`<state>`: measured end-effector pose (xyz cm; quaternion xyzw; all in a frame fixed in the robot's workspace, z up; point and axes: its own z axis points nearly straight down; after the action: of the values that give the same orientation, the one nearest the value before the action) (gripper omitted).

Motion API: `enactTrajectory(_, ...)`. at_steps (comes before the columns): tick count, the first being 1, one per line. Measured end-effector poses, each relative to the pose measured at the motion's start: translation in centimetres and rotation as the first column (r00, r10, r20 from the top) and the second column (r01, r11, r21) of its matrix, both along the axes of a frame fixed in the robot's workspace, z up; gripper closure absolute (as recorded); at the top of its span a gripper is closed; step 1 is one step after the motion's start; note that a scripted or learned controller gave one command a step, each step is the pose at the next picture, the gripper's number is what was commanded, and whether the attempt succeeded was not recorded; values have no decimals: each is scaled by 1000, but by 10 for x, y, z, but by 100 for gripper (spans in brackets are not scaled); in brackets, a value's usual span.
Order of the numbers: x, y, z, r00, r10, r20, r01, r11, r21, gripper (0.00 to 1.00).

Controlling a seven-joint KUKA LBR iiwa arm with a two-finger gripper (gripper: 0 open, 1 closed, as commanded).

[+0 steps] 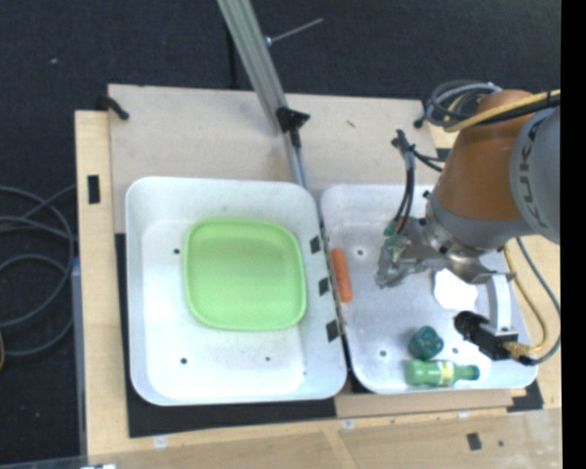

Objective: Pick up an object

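Objects for picking lie in the right bin [371,213]: an orange carrot [342,274] against its left wall, a dark green lump [426,341] and a green bottle [438,371] near the front edge, and a white scrap [453,288] partly under the arm. A wooden desk [205,115] carries both bins. The left bin [146,291] holds a light green plate [245,273]. The grey and orange arm [488,174] reaches in from the right and covers much of the right bin's far side. Its tool [391,267] hangs low over bare floor between the carrot and the white scrap, with nothing visible between its fingers; whether it is open or closed cannot be told. Closing here would likely catch nothing. The carrot sits tight to the wall, so a finger could strike the rim. Open room lies mid-bin, behind the lump.
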<state>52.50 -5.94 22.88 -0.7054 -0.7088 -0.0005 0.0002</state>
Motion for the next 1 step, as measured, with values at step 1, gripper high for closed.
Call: enactTrajectory(1,23,46,13,1000,-1,1,1,1000,0,100)
